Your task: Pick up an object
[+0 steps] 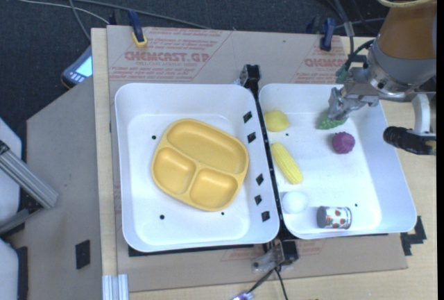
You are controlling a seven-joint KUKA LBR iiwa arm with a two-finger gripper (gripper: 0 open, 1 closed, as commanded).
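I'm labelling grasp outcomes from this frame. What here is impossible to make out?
- Gripper, camera view: its tip sits at the green item; contact is not visible.
- Green item: partly covered by the gripper, too small to identify.
- Small can: label print too small to read.
- Arm: cut off by the right edge.

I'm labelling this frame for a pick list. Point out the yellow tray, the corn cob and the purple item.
yellow tray (200, 165): camera view, centre divider.
corn cob (286, 163): camera view, mid-length.
purple item (343, 143): camera view, its middle.

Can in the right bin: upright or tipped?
Tipped. The can lies on its side near the front wall of the right bin, long axis running left-right, beside the white ball.
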